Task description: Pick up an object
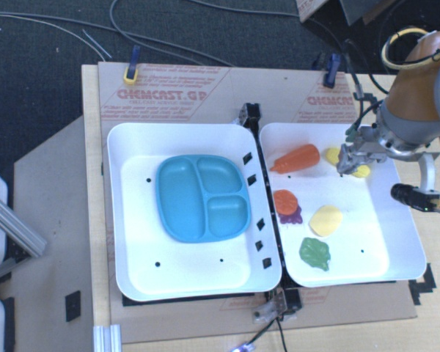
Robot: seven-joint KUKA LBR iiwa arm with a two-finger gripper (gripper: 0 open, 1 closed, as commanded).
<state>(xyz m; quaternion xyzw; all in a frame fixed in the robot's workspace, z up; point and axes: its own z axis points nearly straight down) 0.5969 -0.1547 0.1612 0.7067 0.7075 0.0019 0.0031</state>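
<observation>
**Bench inspection: two bins, six small items, arm over the right bin's far corner**

Count: two shallow white plastic bins, side by side. The left bin (128, 262) holds one light-blue divided plastic tray (203, 196), three compartments, lying flat near the middle. The right bin (396, 259) holds six small pieces: one orange carrot-shaped toy (295, 159), one small yellow piece (332, 155) just beside its right end, one further yellow piece (361, 171) under the gripper, one orange round piece (284, 201) resting against a purple piece (292, 215), one pale yellow rounded lump (325, 220) and one green leafy toy (314, 253).

The two-finger gripper (347, 164) sits low at the far right of the right bin, touching or just above the further yellow piece; whether the claw is open, closed or gripping cannot be told from this angle.

Edges and room: all pieces crowd the right bin's left and far portions. Its near-right floor is bare white. The tray has open floor on every side.
</observation>
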